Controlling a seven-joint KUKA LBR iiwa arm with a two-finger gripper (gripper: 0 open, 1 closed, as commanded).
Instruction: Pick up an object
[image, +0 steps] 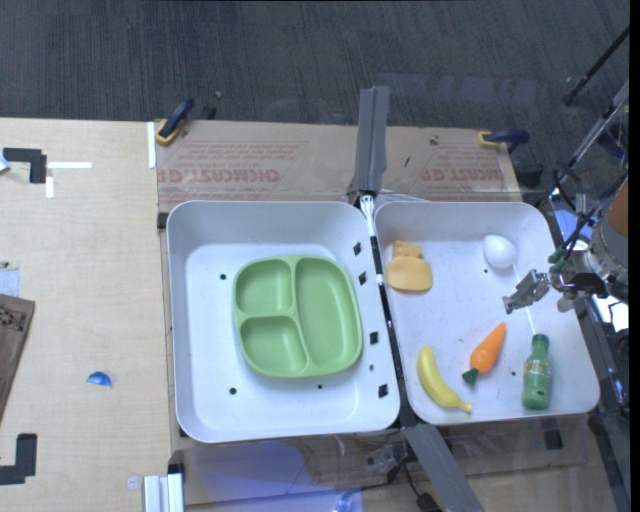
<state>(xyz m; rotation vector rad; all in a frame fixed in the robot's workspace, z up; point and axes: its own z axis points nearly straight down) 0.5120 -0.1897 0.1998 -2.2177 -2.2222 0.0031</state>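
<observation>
The tabletop (80, 300) carries two shallow white bins side by side. The left bin (200, 400), well away from the end effector on its left, holds a green divided plate (298, 316). The right bin (450, 290) lies under the end effector (522, 294), which hangs low over its right part at the tip of an arm reaching in from the right edge, wrist tilted leftward and down. How far its fingers stand apart cannot be told; nothing is seen between them. A banana (440, 378) lies below and to its left, a green bottle (537, 372) just below, an orange carrot (487, 350) close underneath, a yellow toy (408, 270) well left, and a white egg (499, 250) just above.
</observation>
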